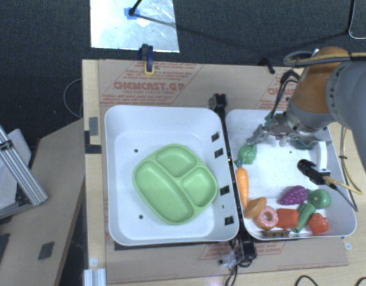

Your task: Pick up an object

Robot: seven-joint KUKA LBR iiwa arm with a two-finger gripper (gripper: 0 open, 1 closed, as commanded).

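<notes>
The grey arm [350, 94] with its orange band reached in from the right over the far end of the right bin [272, 173]. Its gripper [260, 136] hung low near that bin's far-left corner. Whether the gripper was spread or pressed together could not be told from this angle. Just in front of it, close to the bin's left wall, lay a green leafy toy vegetable [247, 154], near the gripper, though contact between them could not be made out. A toy carrot [242, 185] lay lengthwise along the same wall, just on the near side of the leafy piece. The other toy foods were crowded along the near edge of the right bin. A tan bread roll [255, 206] touched a pink-iced donut [267, 218], and a red block [287, 217] sat beside them. A purple bunch of grapes [293, 193] lay just beyond the red block, and a green pepper [319, 198] sat to the right of the grapes. A slim green vegetable [303, 217] lay tilted between the red block and a red-orange tomato [318, 224]. The left bin [165, 115] held a light green divided plate [174, 183] lying flat near its middle. Both bins sat side by side on the brown counter [171, 79].
</notes>
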